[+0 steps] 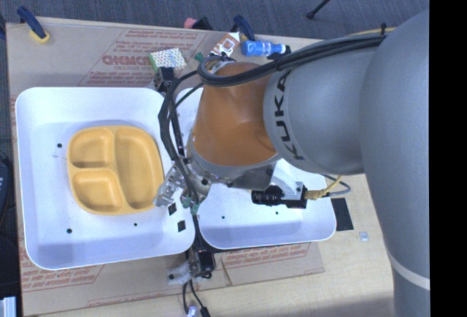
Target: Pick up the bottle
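A brown printed cardboard sheet covers the tabletop. On it lie two shallow white bins: the left bin and, touching it, the right bin, mostly hidden by the arm. Small items, possibly clamps, sit along the far edge.

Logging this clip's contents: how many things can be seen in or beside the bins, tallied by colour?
Yellow: 1, the divided tray in the left bin.
Blue: 1, the bottle behind the right bin, partly hidden by the arm.
Total: 2.
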You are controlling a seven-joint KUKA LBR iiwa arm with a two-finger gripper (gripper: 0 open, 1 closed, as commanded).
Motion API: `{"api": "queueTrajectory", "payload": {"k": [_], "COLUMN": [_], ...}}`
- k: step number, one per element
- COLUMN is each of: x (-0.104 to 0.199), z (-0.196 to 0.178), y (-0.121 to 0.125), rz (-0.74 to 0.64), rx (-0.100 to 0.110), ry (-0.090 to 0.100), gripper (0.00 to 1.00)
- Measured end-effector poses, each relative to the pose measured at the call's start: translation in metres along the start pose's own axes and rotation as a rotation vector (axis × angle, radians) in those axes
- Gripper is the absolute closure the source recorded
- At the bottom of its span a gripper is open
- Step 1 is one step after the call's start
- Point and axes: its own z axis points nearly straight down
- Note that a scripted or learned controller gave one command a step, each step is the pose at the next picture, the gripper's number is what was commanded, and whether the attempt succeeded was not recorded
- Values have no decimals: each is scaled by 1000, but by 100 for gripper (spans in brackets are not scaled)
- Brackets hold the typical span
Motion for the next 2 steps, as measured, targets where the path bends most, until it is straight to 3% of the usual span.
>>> {"api": "queueTrajectory", "payload": {"k": [1, 2], "x": [-13, -10], "z": [-95, -13], "y": [-20, -16], "rz": [-243, -761], "rx": [-3, 0], "ry": [-7, -2], "gripper": [100, 100]}}
